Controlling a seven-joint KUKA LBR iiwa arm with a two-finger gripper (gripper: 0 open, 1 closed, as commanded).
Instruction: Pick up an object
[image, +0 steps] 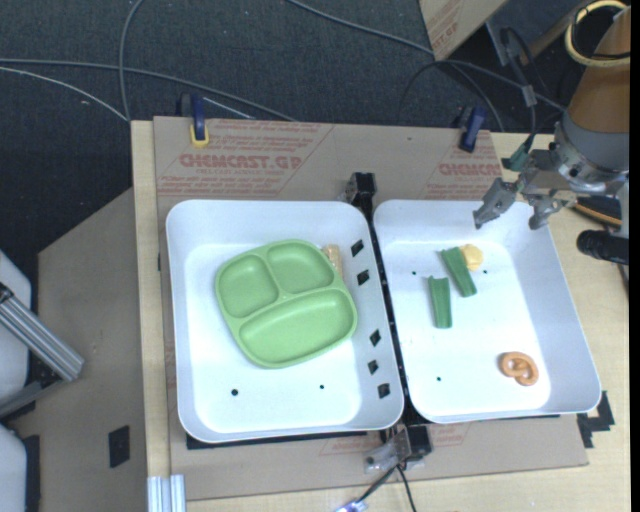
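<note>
Gripper poised over far right corner of right bin, fingers apart, nothing between them. In that bin — two green sticks, yellow piece, pretzel near right. Green plate in left bin.

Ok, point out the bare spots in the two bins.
Left bin: bare along its near edge, below the green plate. Right bin: bare in the near-left corner, left of the pretzel. Crowded where two green sticks lie under the gripper.
</note>
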